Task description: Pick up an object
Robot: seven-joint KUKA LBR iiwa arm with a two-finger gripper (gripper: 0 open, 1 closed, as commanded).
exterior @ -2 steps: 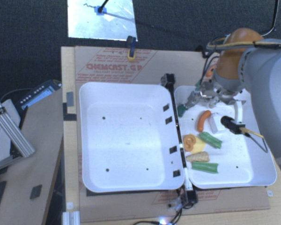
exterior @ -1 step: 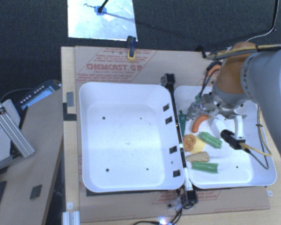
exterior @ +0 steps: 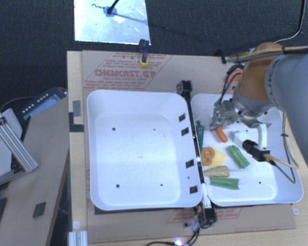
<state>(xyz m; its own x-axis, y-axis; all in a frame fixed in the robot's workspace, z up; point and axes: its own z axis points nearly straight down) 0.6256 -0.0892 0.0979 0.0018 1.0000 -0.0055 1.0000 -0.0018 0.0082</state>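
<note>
Bins (exterior: 138, 160): two; green pieces (exterior: 238, 157): three.

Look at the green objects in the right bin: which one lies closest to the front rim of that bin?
The green piece lying crosswise just below the tan object. The other green piece sits higher up, slanted, and the thin dark-green one lies along the divider.

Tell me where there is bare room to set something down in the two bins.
The left bin has bare floor across its whole span, wall to wall. In the right bin, bare patches lie along the near right corner and the far edge by the arm. It is crowded near the divider: carrot, orange piece, green pieces, with the gripper above them.
</note>
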